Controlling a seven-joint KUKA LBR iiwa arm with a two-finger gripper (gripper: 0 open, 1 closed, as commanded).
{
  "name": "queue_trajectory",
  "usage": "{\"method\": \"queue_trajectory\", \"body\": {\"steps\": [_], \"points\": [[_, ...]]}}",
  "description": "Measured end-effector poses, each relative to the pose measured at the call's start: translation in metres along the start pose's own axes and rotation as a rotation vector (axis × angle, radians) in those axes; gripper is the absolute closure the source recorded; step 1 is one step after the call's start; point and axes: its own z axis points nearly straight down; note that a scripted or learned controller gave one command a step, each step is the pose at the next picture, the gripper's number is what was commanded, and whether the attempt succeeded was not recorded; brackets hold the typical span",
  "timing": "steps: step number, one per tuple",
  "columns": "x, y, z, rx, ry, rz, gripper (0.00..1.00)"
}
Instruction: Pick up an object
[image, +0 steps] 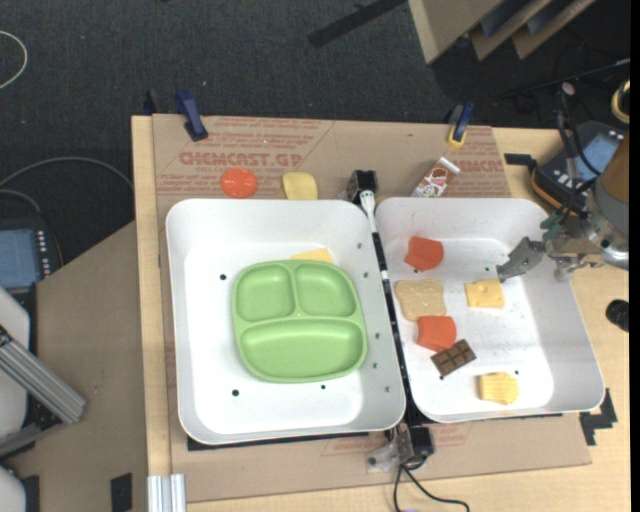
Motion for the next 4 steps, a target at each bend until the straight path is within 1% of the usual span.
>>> {"method": "queue_trajectory", "body": {"steps": [1,2,3,4], "points": [[0.09,0.022,0.129,0.0,0.004,-0.006,0.0],[0.084,-0.021,0.122,-0.006,0.0,0.003,0.0],[0.08,-0.069,0.122,-0.006,0.001,0.004,0.0],[0.067,-0.068,0.122,-0.006,0.002,0.0,0.0]]}}
